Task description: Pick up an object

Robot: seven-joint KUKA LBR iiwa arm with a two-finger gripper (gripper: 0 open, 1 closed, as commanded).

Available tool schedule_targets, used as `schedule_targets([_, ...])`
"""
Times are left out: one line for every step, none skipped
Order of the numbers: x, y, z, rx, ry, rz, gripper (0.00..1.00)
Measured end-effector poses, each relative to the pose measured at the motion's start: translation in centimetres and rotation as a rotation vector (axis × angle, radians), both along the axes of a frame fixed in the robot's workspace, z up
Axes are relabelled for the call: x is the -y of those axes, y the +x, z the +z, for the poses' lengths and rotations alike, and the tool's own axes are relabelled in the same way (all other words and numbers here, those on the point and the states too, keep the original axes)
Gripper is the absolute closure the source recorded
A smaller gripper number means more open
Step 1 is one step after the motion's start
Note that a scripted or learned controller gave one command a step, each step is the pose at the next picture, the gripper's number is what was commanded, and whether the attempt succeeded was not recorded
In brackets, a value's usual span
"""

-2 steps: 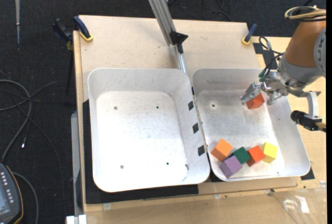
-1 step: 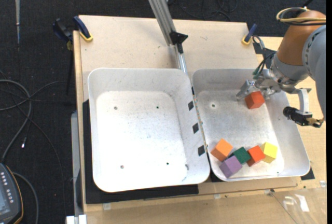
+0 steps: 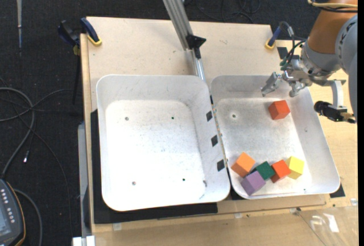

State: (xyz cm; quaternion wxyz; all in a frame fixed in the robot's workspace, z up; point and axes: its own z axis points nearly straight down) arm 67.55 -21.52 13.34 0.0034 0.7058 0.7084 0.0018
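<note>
Just below and a touch right of your fingers (image 3: 282,84), which hang spread apart with nothing between them over the far end of the right bin (image 3: 318,125), sits the lone red cube (image 3: 278,109), far nearer than the cluster of cubes (image 3: 266,171) along the bin's near wall.

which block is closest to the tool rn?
The lone red-orange block, just below the tool in the right bin. The other five cluster at that bin's near edge.

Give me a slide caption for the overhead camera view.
Open gripper above a lone red block in the right bin; five blocks cluster nearby.
</note>
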Motion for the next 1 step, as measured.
schedule_targets([-3.29, -3.56, -3.98, -0.011, 0.003, -0.001, 0.0])
